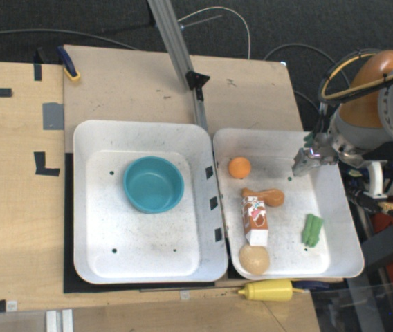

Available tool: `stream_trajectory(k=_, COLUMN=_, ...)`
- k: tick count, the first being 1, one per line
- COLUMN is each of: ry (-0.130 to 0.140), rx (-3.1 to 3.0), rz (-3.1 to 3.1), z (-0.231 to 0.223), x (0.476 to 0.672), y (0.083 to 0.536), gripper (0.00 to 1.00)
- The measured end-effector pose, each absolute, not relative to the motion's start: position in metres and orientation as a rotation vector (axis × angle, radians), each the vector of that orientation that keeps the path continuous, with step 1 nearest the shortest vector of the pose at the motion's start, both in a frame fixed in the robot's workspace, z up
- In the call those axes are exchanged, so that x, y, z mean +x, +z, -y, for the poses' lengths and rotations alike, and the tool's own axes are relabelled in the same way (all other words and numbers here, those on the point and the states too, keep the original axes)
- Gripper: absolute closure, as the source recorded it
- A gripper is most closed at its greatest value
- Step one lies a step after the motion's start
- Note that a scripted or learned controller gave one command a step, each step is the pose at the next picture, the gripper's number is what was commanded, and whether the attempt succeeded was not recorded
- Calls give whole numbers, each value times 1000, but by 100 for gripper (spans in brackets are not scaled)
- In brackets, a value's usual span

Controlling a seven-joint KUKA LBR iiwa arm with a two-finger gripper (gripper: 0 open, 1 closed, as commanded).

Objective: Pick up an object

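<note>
The right bin [335, 254] holds an orange ball [239, 167], a brown pear-like piece [268, 196], a small red and white carton [255, 220], a tan round piece [254, 259] and a green piece [312, 229]. A teal bowl [153, 184] sits in the left bin [93, 254]. My gripper [306, 159] hangs over the right bin's far right corner, above and right of the objects, with nothing seen between its fingers.
A yellow bottle-like object [269, 290] lies on the bench just in front of the right bin. A grey metal pole [176, 37] slants from the top down to the gap between the bins. Cables loop behind the right bin.
</note>
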State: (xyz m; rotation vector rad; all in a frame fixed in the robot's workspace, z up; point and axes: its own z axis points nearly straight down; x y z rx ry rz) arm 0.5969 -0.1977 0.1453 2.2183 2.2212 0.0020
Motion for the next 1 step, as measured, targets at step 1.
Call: stream_trajectory(k=1, ry=3, rx=2216, rz=-2221, z=197, x=607, y=193, gripper=100)
